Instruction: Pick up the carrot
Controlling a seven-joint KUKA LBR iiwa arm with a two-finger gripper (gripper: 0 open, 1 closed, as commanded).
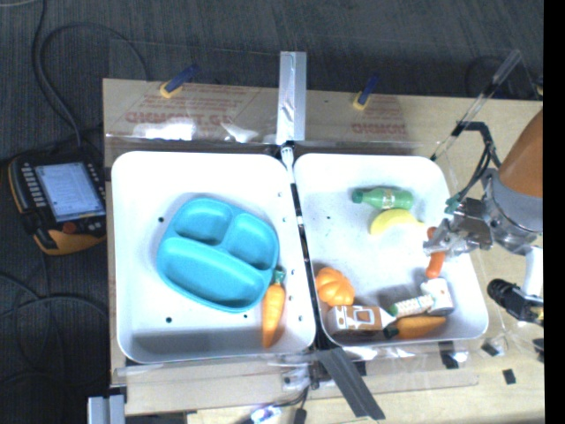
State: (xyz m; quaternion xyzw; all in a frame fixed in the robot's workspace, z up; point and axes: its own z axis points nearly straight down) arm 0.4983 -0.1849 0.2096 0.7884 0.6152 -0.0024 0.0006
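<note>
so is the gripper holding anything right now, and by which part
Cannot be told. The gripper sits at the right edge of the right white bin, with something small and orange just below it. The orange carrot lies apart in the left white bin, untouched.

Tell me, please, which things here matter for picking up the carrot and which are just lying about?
For the job:
carrot, in the left bin beside the blue tray
gripper, over the right bin's right side

Just lying about:
blue tray
green bottle
banana
small pumpkin
brown carton
right bin
left bin
</note>
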